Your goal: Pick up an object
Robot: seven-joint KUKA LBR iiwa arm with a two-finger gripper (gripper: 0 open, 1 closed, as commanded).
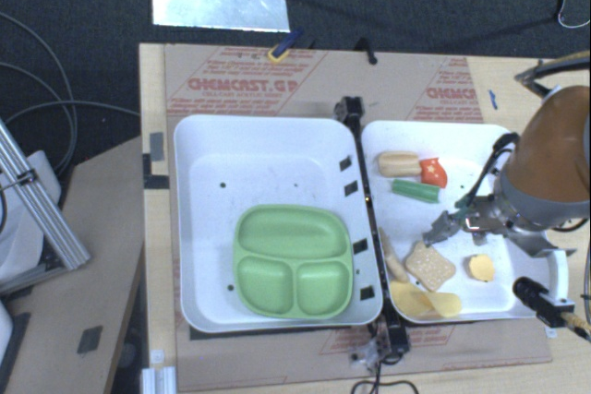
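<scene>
On the table (231, 74), two white bins sit side by side. The right bin (462, 136) holds the food. Nearest me, below the pincer (441, 229), lie two yellow chips (423, 300), a speckled cracker (430, 266) just under its tips, and a yellow round (480, 268). Beyond the pincer lie one green stick (415, 190), one bread roll (399, 163) and one red piece (433, 172). The left bin (212, 152) holds one green divided plate (294, 260). The pincer's tips stand apart, holding nothing.
</scene>
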